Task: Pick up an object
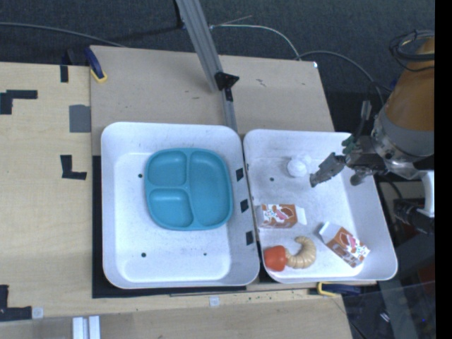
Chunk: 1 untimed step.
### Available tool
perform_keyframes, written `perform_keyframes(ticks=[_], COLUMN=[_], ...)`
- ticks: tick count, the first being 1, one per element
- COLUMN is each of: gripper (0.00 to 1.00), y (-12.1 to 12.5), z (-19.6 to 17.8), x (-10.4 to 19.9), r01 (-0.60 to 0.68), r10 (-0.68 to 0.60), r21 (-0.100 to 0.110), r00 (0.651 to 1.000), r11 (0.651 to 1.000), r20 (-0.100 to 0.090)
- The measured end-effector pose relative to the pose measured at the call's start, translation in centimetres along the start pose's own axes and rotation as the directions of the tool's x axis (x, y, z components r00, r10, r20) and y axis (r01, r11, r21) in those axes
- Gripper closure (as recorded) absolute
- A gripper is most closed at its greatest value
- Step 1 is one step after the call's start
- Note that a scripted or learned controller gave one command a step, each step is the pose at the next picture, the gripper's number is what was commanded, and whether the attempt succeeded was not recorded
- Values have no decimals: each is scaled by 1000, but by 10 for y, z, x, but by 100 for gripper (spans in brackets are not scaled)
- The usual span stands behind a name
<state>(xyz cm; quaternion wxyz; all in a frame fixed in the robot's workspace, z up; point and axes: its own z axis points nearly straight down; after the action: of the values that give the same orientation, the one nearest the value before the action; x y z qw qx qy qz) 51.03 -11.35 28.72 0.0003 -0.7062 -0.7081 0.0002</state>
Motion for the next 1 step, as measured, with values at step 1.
perform_keyframes(ticks=[1], gripper=[0], y=[0], z=[0], x=[0], r01=[0], r10=[0], r21=[0], r00=[1000], r11=[1000], r20=[0])
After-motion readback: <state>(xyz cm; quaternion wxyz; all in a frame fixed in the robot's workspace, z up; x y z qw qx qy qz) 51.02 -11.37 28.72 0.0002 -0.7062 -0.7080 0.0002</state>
